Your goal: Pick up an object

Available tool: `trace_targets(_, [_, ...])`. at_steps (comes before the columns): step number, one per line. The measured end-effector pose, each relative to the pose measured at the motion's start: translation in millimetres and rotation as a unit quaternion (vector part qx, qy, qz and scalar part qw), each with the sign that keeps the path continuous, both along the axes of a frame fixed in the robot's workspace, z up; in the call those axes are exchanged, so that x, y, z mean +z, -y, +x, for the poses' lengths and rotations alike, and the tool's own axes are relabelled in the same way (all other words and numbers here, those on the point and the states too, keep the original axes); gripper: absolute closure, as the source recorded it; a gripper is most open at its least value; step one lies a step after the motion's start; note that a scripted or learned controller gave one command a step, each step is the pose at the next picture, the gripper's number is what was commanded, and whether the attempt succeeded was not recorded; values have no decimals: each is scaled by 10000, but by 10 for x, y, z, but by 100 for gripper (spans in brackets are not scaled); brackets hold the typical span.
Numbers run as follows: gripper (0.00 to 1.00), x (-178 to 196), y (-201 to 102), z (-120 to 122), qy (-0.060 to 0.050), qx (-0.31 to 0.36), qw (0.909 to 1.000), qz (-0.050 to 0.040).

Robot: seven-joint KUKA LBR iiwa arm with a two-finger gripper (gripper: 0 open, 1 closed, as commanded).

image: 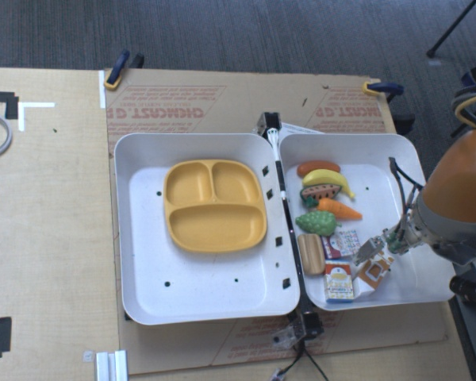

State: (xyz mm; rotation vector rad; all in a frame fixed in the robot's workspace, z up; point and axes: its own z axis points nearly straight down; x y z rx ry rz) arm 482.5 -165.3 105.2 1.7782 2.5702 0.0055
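You are watching the gripper (378, 254) hovering low in the right bin (408, 288), just right of the juice carton (339, 282). Whether it is apart or together cannot be told; the toy foods are lying clustered beyond the carton, presumably as pick candidates.

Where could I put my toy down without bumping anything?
Left bin: bare white floor all around the yellow divided plate, widest along the near edge. Right bin: bare at the far right corner. Crowded: its left side, where the banana, carrot and small boxes pile by the gripper.
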Motion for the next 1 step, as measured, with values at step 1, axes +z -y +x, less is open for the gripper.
trace_targets(1, [100,100,7,15,19,-19,10000,-6])
